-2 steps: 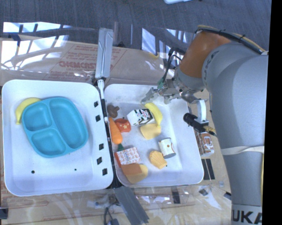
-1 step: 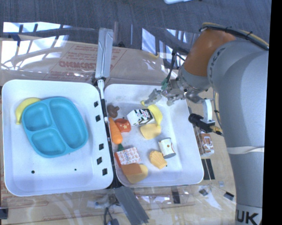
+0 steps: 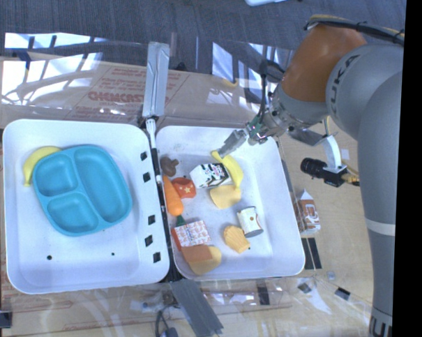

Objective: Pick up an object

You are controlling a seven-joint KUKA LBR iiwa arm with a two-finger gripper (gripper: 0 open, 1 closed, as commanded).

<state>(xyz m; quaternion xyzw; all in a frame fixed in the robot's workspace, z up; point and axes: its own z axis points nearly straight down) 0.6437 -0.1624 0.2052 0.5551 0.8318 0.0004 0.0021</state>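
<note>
The right bin (image 3: 283, 202) holds several toy foods. Among them are a yellow banana (image 3: 231, 169), a small milk carton (image 3: 210, 175), a pale yellow wedge (image 3: 225, 196), a white cup-like carton (image 3: 250, 221) and a yellow pastry (image 3: 236, 239). An orange carrot (image 3: 173, 199), a red fruit (image 3: 185, 187), a red and white box (image 3: 192, 233) and an orange wedge (image 3: 204, 257) lie along the bin's left side. My gripper (image 3: 231, 143) hangs over the bin's far edge, just above the banana's upper end, with nothing visibly held.
The left bin (image 3: 25, 261) holds a blue divided plate (image 3: 81, 189) and a second banana (image 3: 35, 161) beside it. A metal divider (image 3: 156, 78) stands behind the bins. A small packet (image 3: 309, 212) lies outside the right bin's right wall.
</note>
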